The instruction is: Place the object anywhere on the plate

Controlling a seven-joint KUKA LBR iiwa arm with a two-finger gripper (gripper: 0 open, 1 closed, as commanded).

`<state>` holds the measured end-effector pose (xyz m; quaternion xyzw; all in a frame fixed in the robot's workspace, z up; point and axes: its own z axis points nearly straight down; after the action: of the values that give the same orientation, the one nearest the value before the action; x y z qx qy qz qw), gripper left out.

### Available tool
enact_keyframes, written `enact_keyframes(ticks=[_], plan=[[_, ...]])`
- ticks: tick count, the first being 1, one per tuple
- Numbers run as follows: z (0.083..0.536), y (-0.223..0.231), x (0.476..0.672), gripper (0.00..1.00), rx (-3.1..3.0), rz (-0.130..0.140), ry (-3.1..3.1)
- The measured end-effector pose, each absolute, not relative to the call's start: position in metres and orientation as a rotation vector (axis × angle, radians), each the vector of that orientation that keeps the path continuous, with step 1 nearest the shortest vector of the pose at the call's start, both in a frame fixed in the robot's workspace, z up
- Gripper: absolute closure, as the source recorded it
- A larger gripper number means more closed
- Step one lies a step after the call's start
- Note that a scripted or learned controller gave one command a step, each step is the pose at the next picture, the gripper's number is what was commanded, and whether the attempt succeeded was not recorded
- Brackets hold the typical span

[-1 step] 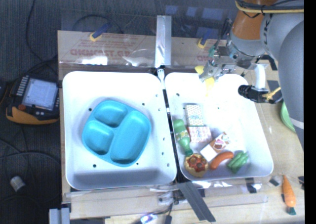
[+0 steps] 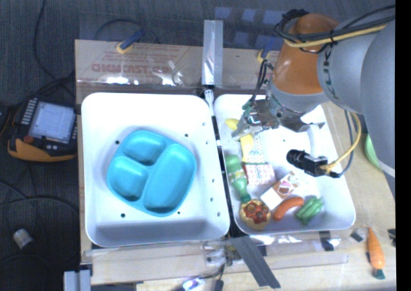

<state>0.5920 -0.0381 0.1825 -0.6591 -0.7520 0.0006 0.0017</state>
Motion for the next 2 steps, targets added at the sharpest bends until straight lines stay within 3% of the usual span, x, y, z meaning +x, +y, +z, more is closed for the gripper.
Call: enact_keyframes(ticks=[1,2], plan=[[0.183,0.039,0.561,1.00,-1.633,0.000,-2.679],[0.240,-0.007,0.532,1.00,-1.190,0.000,-2.907]])
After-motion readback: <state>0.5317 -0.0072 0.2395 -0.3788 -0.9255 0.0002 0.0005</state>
